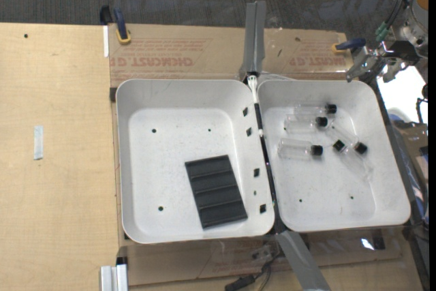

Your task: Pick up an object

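Parked at the upper right, the tool hangs above the far corner of the right bin, over the rim and touching nothing; released or clenched, cannot tell. Carrying nothing visible. Scattered across the right bin's floor: clear vials with black caps, several lying close together near the middle. Flat on the left bin floor: a black ribbed block, alone. Probably the opening step, approach not yet begun. Next move likely calls for choosing one target, centring above it, then descending straight.
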Robot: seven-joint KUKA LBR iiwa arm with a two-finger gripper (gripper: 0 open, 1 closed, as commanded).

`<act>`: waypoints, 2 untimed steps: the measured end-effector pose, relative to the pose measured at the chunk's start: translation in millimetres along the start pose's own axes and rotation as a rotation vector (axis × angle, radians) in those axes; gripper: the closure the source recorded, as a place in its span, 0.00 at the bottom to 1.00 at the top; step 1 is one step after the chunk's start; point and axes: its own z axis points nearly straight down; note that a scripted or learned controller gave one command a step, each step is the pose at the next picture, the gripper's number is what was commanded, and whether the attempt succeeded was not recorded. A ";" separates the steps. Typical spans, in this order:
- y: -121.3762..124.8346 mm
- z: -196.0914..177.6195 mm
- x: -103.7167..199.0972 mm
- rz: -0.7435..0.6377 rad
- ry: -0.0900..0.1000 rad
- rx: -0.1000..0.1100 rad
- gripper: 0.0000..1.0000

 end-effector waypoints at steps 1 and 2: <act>9.4 -101.2 -45.1 -0.259 -0.002 -0.003 0.00; 10.6 -109.6 -44.2 -0.263 -0.004 -0.002 1.00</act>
